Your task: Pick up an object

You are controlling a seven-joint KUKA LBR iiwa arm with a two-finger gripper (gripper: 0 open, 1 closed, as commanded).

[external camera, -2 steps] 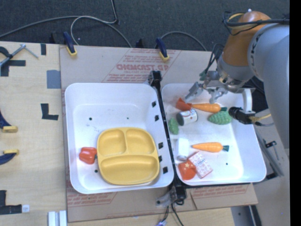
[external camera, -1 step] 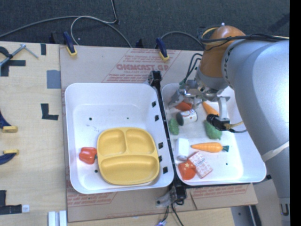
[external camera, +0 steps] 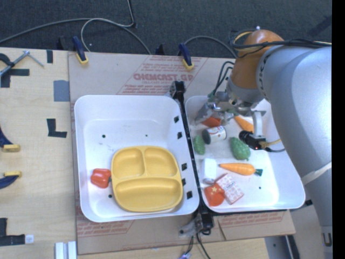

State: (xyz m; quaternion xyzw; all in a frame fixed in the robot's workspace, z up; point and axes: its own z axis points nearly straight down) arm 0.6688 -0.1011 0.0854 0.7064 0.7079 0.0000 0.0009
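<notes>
**A:** From up here the grey arm's gripper (external camera: pixel 218 112) sits low over the back of the right-hand shallow white plastic bin (external camera: pixel 280 196), right of centre in the frame. Can you see its fingers?

**B:** I cannot tell; they are buried in cables and metal. Nothing shows between them. The nearest things are a small red piece (external camera: pixel 213 121) just below the gripper and a white cylinder with a dark end (external camera: pixel 217 133) beside it.

**A:** So which to take?

**B:** I'd judge the cylinder or the red piece. Come straight down and close across the narrow side. The dark green lumpy vegetable (external camera: pixel 240 148) and the small green one (external camera: pixel 199 144) crowd both sides.

**A:** And room to move?

**B:** Tight at the black divider (external camera: pixel 186 139) between the bins. The orange plastic carrot (external camera: pixel 237 169) lies lower, with bare floor to its right. The left bin (external camera: pixel 86 109) holds a yellow divided plate (external camera: pixel 146 178) and a red toy (external camera: pixel 100 177).
</notes>
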